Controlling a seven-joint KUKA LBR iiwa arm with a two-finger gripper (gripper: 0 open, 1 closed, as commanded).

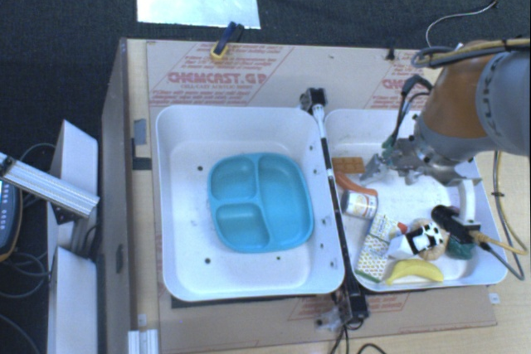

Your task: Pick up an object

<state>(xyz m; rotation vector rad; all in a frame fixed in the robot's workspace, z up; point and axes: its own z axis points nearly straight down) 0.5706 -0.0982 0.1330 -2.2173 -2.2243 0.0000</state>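
Note:
My gripper (392, 164) hangs low over the middle of the right bin (358, 125), reaching in from the right. Nothing shows held in it. A flat brown block (348, 166) lies just left of it. A small can (359, 204) with an orange and white label rests on its side below the block. Toward the bin's front edge are a patterned packet (375, 249), a black-and-white cow toy (426, 238) and a yellow banana (415, 270).
The left bin (187, 137) holds a blue divided plate (259, 201). A thin rod with a black head (318, 124) runs along the divider between the bins. The arm's grey and orange body (473, 108) covers the right bin's far right corner.

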